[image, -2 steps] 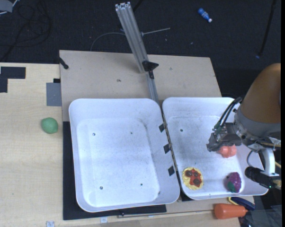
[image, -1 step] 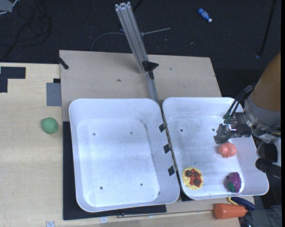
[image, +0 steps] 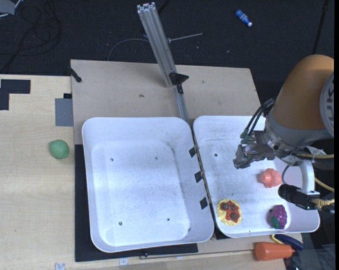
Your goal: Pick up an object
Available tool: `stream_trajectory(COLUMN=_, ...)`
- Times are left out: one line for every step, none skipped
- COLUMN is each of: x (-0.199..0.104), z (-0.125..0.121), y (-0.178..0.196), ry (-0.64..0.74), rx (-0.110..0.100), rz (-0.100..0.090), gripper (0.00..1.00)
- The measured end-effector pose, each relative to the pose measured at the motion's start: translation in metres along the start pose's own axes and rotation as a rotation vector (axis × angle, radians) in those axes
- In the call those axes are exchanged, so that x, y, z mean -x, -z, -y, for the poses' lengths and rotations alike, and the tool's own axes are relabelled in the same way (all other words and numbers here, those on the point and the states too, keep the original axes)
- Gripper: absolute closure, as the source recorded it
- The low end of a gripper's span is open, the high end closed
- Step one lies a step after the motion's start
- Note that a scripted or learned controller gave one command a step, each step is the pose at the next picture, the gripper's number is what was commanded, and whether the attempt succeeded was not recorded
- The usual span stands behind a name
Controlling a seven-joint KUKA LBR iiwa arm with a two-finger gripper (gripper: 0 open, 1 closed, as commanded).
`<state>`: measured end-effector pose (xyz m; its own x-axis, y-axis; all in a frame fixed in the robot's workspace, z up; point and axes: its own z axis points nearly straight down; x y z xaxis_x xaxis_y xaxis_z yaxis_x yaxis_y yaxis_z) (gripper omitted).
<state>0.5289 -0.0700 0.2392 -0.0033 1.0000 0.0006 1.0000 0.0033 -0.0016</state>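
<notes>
Pink rounded toy lump [image: 269, 178], lying in the right white bin [image: 220, 129] just beside the gripper [image: 244, 160], looks light, smooth and fairly firm, best pinched across its middle. Whether the gripper is spread or pressed together I cannot tell; a purple grape-like toy [image: 278, 216] and yellow-red piece [image: 230, 212] lie nearer the front rim.

Matt white bins [image: 135, 129], seemingly plastic, sit on a pale wooden bench [image: 23, 196].

A: Gripper [image: 244, 157] is dark against its own wrist hardware; finger gap too small to tell; the arm [image: 304, 103] is cut off at the right.

B: Noted; arm hides the right bin's [image: 226, 129] far right rim; orange object [image: 272, 251] is partly under that bin's near edge; its kind is unclear.
</notes>
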Motion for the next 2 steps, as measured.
stream_trajectory(x=-0.046, z=-0.007, y=-0.007, ry=0.0, rx=0.0, rz=0.0, gripper=1.0)
stream_trajectory(x=-0.093, z=-0.033, y=0.0, ry=0.0, rx=0.002, rz=0.0, gripper=1.0)
